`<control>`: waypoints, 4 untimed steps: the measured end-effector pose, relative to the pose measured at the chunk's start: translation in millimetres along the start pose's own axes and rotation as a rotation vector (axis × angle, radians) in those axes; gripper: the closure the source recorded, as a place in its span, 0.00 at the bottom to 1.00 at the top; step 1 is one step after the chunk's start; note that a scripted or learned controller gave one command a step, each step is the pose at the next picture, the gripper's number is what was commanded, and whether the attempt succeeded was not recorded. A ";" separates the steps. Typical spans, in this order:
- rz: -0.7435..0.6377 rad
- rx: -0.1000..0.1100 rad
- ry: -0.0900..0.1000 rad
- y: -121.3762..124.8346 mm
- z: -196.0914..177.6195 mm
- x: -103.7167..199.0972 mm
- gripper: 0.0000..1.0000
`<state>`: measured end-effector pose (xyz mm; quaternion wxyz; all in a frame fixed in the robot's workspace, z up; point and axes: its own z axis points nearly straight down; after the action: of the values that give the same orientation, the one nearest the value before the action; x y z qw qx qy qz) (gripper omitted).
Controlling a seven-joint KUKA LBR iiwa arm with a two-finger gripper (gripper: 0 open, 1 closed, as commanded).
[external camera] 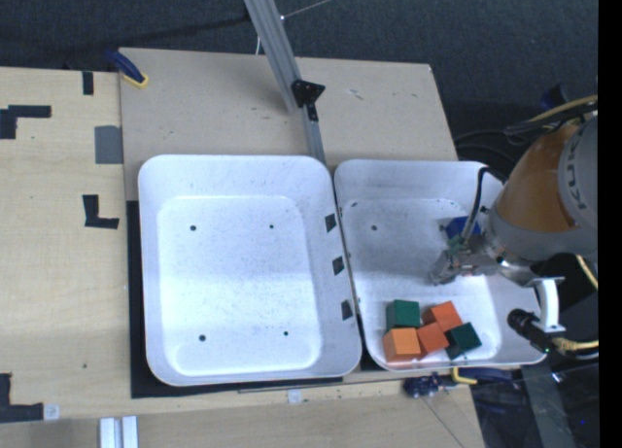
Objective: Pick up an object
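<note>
In the right bin (389,193), several small blocks lie clustered near the front edge: a green block (402,314), an orange block (400,343), a red-orange block (441,320) and a dark green block (464,338). A blue object (455,229) shows at the right side of that bin, partly hidden by the arm. My gripper (449,269) reaches in from the right and sits low in the bin, just above and behind the block cluster. Its fingers are too small and blurred to read.
The left bin (155,184) stands beside the right one, with small clips along the shared rim. A grey metal pole (272,28) slants over the bench behind the bins. Cables and a white fitting (547,302) hang by the arm at the right.
</note>
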<state>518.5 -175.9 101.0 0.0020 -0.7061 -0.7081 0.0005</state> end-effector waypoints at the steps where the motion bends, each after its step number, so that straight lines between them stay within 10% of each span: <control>1: 0.002 -0.008 -0.004 3.2 -59.3 -7.6 1.00; 3: 0.001 -0.004 -0.002 1.8 -107.4 -10.4 1.00; 4: -0.004 -0.004 0.000 21.4 -118.8 33.8 1.00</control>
<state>540.2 -142.3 219.7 0.0005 -0.7048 -0.7094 -0.0007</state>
